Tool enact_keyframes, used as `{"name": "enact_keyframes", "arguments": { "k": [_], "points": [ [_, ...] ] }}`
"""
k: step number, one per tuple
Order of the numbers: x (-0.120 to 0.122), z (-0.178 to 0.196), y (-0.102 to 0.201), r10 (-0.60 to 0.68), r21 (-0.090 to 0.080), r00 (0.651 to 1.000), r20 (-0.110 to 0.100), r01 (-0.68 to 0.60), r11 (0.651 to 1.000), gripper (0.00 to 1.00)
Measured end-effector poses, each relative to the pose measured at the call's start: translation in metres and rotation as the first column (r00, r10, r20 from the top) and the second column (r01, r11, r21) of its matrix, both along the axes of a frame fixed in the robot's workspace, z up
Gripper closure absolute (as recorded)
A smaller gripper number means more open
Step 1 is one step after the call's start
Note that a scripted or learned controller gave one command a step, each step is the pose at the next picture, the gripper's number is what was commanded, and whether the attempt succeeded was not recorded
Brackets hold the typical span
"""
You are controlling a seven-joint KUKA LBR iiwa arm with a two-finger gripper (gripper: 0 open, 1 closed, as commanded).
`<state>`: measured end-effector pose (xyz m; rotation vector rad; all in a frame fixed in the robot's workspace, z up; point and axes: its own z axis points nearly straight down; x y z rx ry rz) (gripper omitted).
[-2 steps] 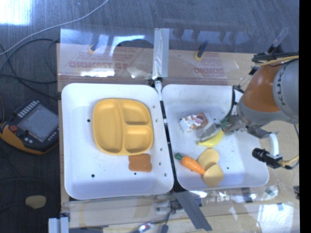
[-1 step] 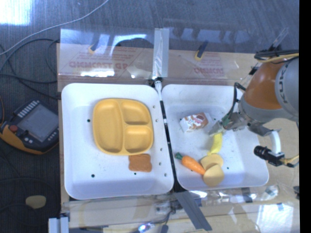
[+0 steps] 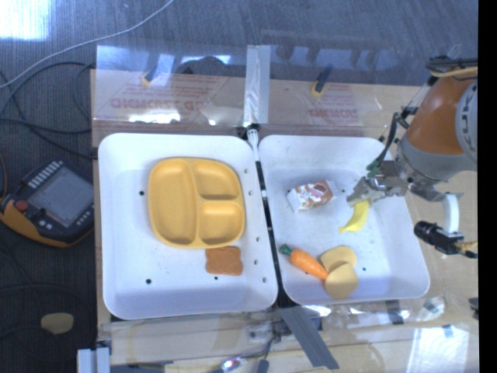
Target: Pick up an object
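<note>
Yellow and curved, the small plastic banana [image 3: 356,217] lies on the floor of the right-hand shallow white bin [image 3: 404,282], towards its right side, with its upper end just under the robot's pincer [image 3: 371,189]. The pincer is low over that end, perhaps touching it, but at this size I cannot tell whether it is spread or closed, nor whether the banana sits between its tips. As I judge it, the pick is at the reach-and-grasp stage — nothing looks lifted, the banana appears to rest on the bin floor, and the closing and raising remain to be done.

Counting outward in the same bin: one banana; one small white packet with a red and orange print [image 3: 311,195], near the banana on its left; one orange toy carrot with a green top [image 3: 305,261], nearer the front; and two pale yellow rounded pieces [image 3: 340,269] touching each other, just beside the carrot's tip.

The left-hand white bin [image 3: 124,286] holds one yellow plastic tray with three compartments [image 3: 196,201] and one flat orange-brown slab like toast [image 3: 224,261], touching the tray's front edge or just short of it — two things there, five in the right bin. Both bins stand side by side on the pale surface [image 3: 450,301].
</note>
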<state>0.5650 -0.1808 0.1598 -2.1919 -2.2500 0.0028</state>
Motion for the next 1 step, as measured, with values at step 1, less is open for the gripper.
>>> {"name": "enact_keyframes", "arguments": {
  "k": [1],
  "points": [
    [0.0153, 0.0824, 0.0482, 0.062, 0.000, 0.998, 0.001, -0.062, 0.998, 1.00]
  ]
}}
